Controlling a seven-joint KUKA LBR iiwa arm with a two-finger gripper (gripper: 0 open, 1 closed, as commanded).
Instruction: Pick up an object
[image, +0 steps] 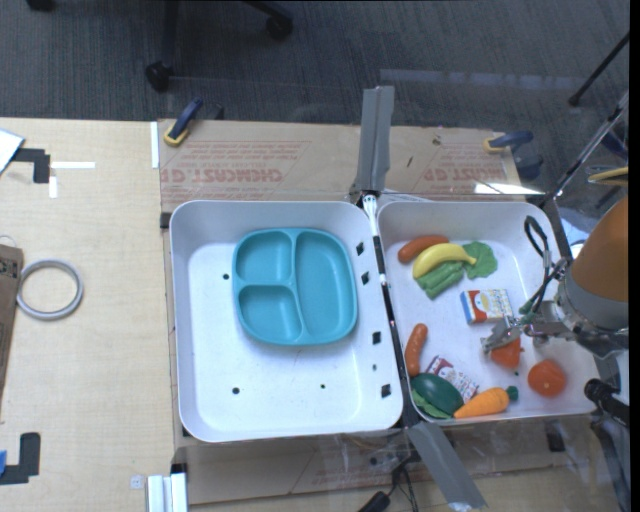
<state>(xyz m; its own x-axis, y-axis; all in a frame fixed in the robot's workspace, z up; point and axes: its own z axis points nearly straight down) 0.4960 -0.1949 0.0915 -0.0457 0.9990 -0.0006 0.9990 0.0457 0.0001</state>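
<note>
We're looking down on the counter (90, 400) with its two white bins side by side. The left bin (200, 400) carries a teal divided plate (296, 286), sitting toward its far half.

The right bin (400, 225) is the busy one. Near its far edge we see a red sausage (422, 247), and just beside it a yellow banana (443, 259) lying across a green leafy vegetable (480, 262). A small white and orange carton (486, 304) sits about mid-bin. Along the bin's left wall there's an orange-red sausage (415, 347). Toward the near edge we've got a dark green vegetable (435, 393), a small printed packet (455, 376) touching it, and an orange carrot (484, 402) lying beside it. A red tomato (546, 377) rests near the near right corner.

The arm (600, 270) comes in over the right edge, and its pincer (505, 338) is down in the bin, just past the carton, with a small red-orange piece (507, 353) right at its tips. Whether the pincer is open or closed, we cannot tell from here.

A roll of tape (47, 288) lies well apart at the counter's left edge.
</note>
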